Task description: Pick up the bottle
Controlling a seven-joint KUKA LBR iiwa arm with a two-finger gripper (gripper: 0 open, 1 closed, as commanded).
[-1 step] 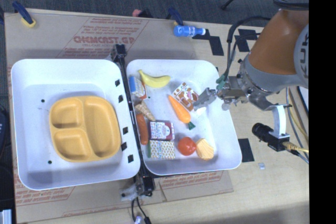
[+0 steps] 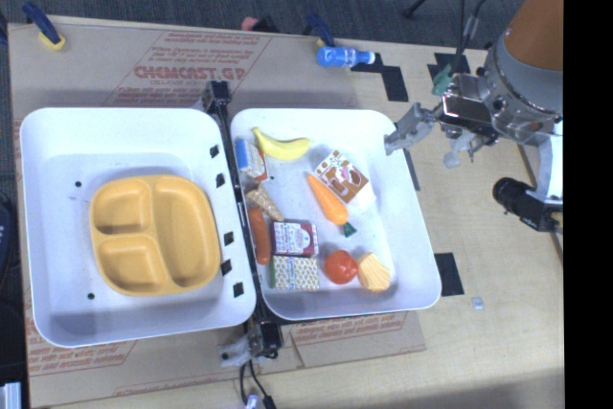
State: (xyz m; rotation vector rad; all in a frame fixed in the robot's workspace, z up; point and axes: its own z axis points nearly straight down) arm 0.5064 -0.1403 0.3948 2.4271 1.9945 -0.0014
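Right bin (image 2: 407, 235) is the ref pt: tomato (image 2: 339, 266) at its near edge, carrot (image 2: 329, 197) mid, banana (image 2: 282, 146) at far edge. Gripper (image 2: 433, 137) w/ fingers apart, nothing between them, over its far right corner. Blue bottle (image 2: 344, 57) lies on the bench (image 2: 498, 302) beyond its far edge.

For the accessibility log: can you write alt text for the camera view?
The gripper hovers at the right bin's upper right corner, holding nothing. That bin holds toy foods, including a banana and carrot; the left bin holds a yellow tray.
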